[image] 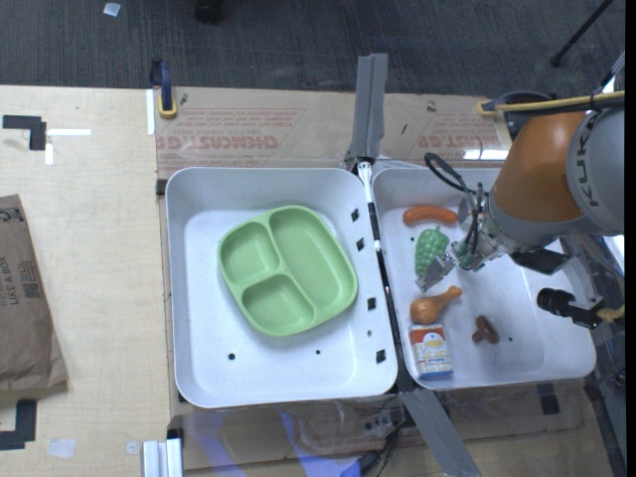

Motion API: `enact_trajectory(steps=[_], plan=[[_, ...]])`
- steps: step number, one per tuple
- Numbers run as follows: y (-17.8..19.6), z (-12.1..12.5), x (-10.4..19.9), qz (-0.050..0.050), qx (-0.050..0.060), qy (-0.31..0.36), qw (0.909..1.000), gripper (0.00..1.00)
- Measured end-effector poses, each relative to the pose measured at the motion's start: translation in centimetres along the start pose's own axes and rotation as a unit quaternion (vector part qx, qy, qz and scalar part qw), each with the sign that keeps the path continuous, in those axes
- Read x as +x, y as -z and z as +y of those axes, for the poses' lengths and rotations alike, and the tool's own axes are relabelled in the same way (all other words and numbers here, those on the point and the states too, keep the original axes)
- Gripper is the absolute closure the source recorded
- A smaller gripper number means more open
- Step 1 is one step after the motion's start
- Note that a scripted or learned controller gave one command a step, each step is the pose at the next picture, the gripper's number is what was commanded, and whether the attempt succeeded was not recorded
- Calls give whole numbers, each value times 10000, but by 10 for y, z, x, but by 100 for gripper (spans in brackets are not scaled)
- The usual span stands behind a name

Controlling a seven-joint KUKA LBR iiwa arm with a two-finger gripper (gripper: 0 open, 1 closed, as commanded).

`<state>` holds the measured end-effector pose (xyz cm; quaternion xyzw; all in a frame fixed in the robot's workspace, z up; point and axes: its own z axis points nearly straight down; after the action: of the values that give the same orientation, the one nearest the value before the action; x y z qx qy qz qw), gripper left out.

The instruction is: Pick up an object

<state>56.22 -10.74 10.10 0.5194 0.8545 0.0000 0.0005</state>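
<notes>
Gripper (pixel 444 266) sits low in the right white bin (pixel 556 361), over the lower edge of a green dimpled toy vegetable (pixel 429 247); we cannot tell its state. We note an orange toy drumstick (pixel 433 306) just below, a divided green plastic plate (pixel 287 268) in the left bin.

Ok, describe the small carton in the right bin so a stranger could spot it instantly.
Start at the right bin, the one the arm reaches into. Go to its near left corner, just below the chicken drumstick. There lies the carton: the bin's one boxy item, white and blue with a red top.
</notes>
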Motion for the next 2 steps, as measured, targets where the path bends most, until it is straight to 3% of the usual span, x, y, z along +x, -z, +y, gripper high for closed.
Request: enact_trajectory(steps=[1, 2], plan=[[-9, 41, -18, -3, -1, -752, 9972, 0], [0, 40, -20, -8, -3, -765, 9971, 100]])
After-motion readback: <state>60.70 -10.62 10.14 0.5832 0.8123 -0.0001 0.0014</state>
